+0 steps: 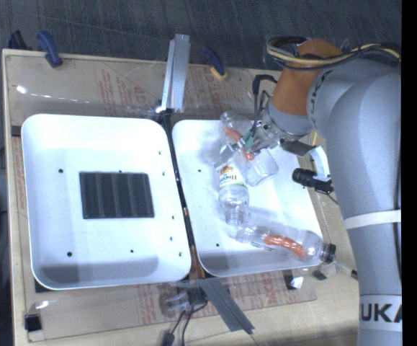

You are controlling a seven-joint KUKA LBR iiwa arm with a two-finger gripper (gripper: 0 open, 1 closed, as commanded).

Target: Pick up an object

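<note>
A pale wooden bench, printed with faint red lines and lettering too faint to read, stands on a dark grey carpeted floor. Blue clamps grip its far edge, and a grey metal bar rises from the gap between the two bins. The left bin is shallow and white, with a dark ribbed rectangle lying flat near its middle. The right bin holds a cluster of clear plastic things: a small bottle with a white and yellow label whose print is too small to read, a longer clear bottle lying on its side near the front edge with something orange inside it, and crumpled clear pieces toward the far side. The grey arm comes in from the right, its orange band above the wrist, and the letters "UKA" show in black low on its body. The gripper sits low over the far part of the right bin, right among the clear pieces and an orange-tipped item; whether it is spread or closed cannot be told, and nothing can be seen held in it.
</note>
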